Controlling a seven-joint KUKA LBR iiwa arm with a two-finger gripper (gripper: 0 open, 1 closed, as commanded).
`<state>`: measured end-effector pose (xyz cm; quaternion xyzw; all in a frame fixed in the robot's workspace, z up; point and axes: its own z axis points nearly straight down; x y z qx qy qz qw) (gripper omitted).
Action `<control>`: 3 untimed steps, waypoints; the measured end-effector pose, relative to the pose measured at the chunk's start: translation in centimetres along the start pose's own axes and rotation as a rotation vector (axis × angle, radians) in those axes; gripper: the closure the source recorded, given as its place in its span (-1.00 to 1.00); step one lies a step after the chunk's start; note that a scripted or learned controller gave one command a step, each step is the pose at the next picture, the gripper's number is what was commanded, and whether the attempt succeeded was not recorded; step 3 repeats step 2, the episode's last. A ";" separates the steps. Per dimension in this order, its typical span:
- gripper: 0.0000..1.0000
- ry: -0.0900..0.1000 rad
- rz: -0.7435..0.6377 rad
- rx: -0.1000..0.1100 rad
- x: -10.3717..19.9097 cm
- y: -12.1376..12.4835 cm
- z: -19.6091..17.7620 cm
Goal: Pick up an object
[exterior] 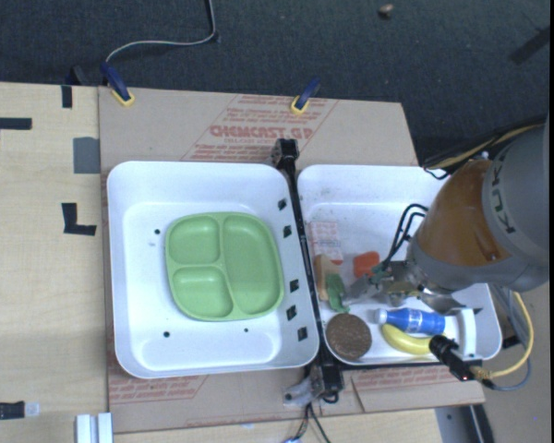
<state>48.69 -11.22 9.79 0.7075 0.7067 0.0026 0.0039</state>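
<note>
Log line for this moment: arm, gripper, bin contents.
arm: over right bin | gripper: low near green item, grasp unconfirmed | nearby: banana, blue bottle | left bin: green tray

Green divided plate (225, 266) sits in L bin (129, 247); cardboard sheet (258, 132) under both bins, 2 clamps at far edge.

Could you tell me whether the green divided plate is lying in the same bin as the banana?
No, the green divided plate lies in the left bin, while the banana lies in the right bin beside the blue bottle.
</note>
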 end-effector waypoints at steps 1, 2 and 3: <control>-1.00 0.001 -0.002 0.005 0.7 6.7 1.2; 1.00 -0.001 -0.001 0.005 0.6 6.6 0.2; 1.00 -0.001 -0.001 0.005 0.6 6.6 0.2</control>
